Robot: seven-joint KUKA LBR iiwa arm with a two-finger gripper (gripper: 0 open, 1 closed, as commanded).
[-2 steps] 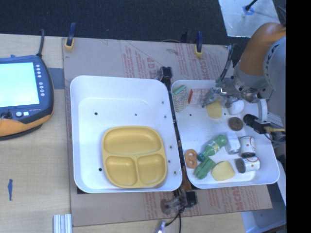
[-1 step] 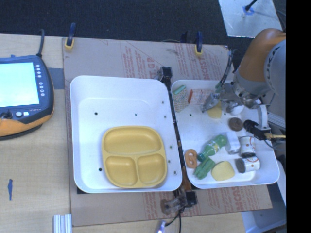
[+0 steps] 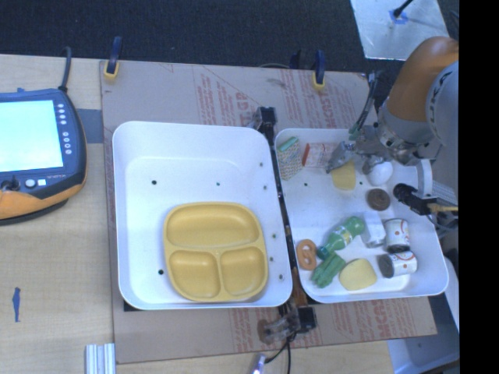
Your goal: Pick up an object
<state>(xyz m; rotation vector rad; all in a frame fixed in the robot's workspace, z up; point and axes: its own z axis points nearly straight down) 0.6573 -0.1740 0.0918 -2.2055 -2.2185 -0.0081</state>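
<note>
Yellow tray [image 3: 214, 252] lower centre sits untouched; your end effector [image 3: 348, 153] hovers upper right over a yellow block [image 3: 344, 178], grip state unclear.

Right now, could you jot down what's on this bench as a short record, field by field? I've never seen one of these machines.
left bin: holds a yellow divided tray
right bin: holds small toy foods
items in right bin: green bottle, pretzel, green pickle-like piece, pale yellow piece, brown round piece, two small mugs
arm: reaches in over the right bin's far end
pincer: low by a yellow block; a hold on it cannot be told
beside the bins: handheld control screen
</note>
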